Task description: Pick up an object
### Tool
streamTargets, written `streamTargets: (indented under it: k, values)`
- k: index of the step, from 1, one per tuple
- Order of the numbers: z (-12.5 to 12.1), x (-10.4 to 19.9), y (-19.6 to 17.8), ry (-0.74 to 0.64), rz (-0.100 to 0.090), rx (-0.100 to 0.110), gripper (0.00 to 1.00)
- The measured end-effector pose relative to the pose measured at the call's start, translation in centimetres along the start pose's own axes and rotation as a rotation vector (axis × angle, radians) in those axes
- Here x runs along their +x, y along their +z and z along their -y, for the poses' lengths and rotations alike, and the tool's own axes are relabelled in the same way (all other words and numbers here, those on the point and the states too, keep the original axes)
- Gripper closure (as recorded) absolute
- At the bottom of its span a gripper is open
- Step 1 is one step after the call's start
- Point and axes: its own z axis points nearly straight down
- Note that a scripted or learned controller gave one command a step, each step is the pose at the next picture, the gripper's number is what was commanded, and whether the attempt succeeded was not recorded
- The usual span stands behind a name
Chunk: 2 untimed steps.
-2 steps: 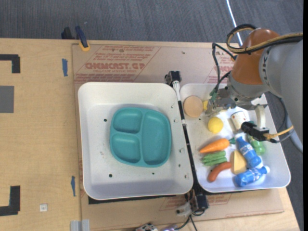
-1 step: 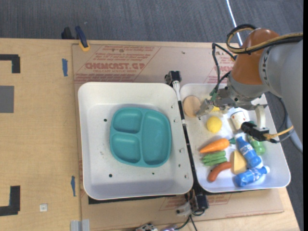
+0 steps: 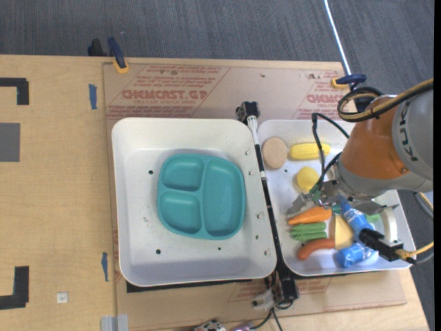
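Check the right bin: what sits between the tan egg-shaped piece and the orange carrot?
In the camera view, a round yellow piece lies between the tan egg-shaped piece and the orange carrot, slightly right of the line joining them.

Teal divided plate [image 3: 202, 194] in left bin [image 3: 131, 254], toy food in right bin [image 3: 282, 154].

1. Lighting is bright and even, a diffuse overhead kind with no strong direction.
2. Shadows are soft: a thin dark line runs under the near edge of the left bin [image 3: 131, 205], and faint shade lies around the teal divided plate [image 3: 202, 194].
3. The white bin walls look slightly washed out but carry no hard glare.
4. Focus is moderate; the print on the cardboard sheet [image 3: 165, 92] is legible but soft.
5. The arm [image 3: 386, 150] looks slightly blurred.
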Motion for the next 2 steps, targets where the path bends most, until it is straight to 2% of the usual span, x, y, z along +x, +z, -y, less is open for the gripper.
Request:
streamTargets:
  k: [1, 2]
  values:
    - [4.7, 0.6, 0.0, 0.498, 0.000, -0.006, 0.00]
    - [-0.6, -6.0, -1.0, 0.544, -0.013, 0.004, 0.00]
